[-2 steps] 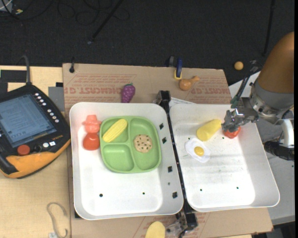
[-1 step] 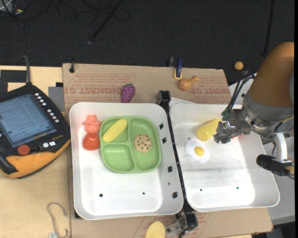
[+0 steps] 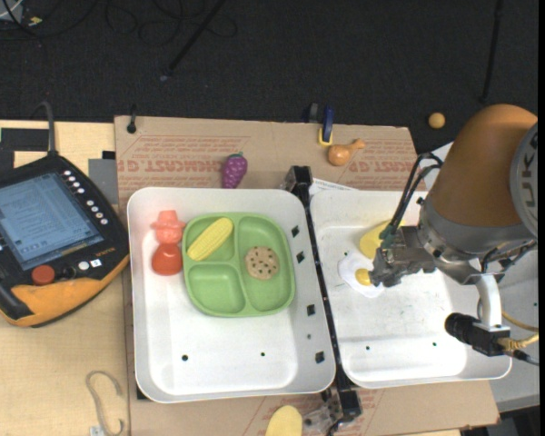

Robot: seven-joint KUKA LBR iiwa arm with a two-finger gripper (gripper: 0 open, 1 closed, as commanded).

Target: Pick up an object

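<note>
Fixed overhead view of the tabletop with two white bins. The gripper (image 3: 380, 275) is shown lowered into the right bin (image 3: 409, 352), directly at a fried-egg toy (image 3: 361, 275), with a yellow object (image 3: 372, 241) just beside it toward the rear wall. Whether the jaws are apart or together cannot be told, since they are masked by the wrist; no object is seen between them. The step in hand is judged to be the descent or closing phase of a grasp on the egg toy. A firm closure on the flat toy, followed by a straight lift, would be called for next. In the left bin (image 3: 218, 361) a green divided tray (image 3: 220, 293) is held, with a corn cob (image 3: 208, 238) and a cookie (image 3: 262, 262) in separate compartments; a red figure (image 3: 167, 243) stands beside the tray.
</note>
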